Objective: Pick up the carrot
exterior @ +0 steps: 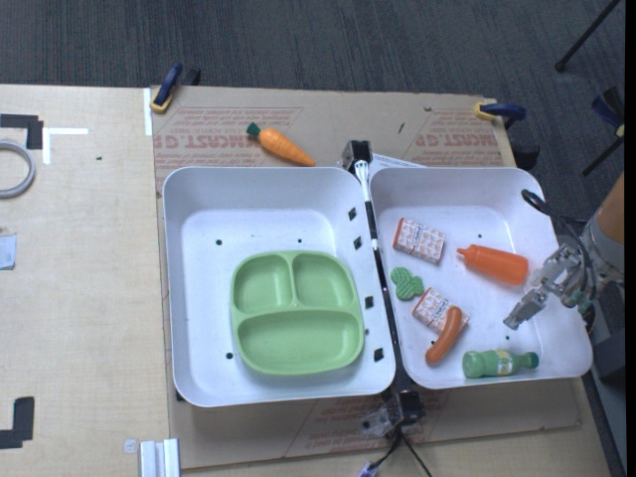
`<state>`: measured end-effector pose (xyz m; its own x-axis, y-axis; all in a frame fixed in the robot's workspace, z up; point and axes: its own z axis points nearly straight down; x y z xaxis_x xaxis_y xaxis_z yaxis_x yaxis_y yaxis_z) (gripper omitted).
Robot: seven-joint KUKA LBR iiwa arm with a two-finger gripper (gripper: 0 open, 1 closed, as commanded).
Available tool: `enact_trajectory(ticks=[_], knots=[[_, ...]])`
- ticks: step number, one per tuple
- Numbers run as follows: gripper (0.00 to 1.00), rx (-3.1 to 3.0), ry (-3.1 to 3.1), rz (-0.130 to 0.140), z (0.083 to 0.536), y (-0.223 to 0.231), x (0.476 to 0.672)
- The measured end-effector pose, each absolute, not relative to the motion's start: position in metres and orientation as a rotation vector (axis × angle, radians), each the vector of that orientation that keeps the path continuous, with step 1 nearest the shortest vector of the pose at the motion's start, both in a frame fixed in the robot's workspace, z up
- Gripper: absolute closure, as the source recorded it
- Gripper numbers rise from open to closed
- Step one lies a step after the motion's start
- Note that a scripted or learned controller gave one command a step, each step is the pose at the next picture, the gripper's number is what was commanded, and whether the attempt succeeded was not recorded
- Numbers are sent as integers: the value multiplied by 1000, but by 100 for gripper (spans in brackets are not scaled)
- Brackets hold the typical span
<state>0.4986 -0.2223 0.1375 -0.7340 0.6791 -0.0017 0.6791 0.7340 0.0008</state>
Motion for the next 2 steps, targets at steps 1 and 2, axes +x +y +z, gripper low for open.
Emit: enact_trajectory(ticks=[1, 2], knots=[[0, 1454, 2781, 0, 116, -218, 567], [0, 1760, 2598, 0, 162, -182, 603]])
